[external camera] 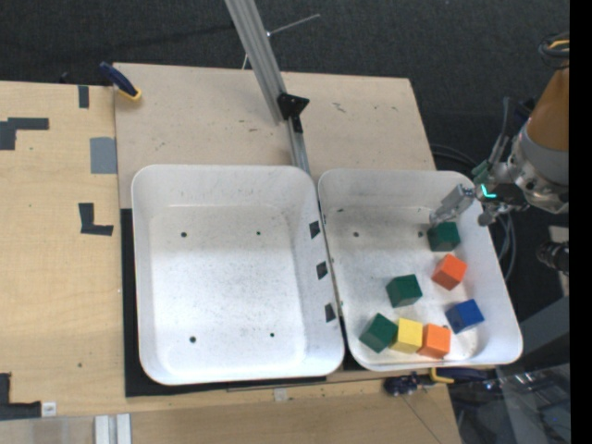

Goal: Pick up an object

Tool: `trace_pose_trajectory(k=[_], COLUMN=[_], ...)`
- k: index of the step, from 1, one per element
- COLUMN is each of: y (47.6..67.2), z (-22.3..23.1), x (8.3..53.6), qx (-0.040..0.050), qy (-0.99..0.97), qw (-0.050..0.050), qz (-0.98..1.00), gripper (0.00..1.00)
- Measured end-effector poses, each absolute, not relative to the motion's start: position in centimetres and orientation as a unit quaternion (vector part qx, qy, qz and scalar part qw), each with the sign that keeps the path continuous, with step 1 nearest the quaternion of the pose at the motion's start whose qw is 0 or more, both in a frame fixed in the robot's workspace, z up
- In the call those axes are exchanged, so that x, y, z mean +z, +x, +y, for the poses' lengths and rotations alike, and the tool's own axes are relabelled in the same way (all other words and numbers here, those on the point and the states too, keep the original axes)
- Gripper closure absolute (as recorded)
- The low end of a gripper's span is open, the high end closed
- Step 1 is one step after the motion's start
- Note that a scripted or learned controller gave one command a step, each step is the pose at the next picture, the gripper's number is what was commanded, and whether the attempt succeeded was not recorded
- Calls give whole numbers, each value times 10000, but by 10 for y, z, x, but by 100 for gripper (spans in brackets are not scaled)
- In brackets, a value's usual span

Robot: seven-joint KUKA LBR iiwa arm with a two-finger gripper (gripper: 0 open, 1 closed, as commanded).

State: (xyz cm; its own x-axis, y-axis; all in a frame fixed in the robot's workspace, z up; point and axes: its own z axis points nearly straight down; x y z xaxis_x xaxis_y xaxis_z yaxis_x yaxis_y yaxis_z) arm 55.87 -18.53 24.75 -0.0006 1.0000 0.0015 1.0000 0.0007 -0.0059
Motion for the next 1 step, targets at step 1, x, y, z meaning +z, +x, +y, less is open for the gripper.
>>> trace_pose_trajectory(k=[1], y=[560], z=[-185], x=[250], qx=[4], qy=[-7062], qw=[4], qz=[-7080], gripper=[0])
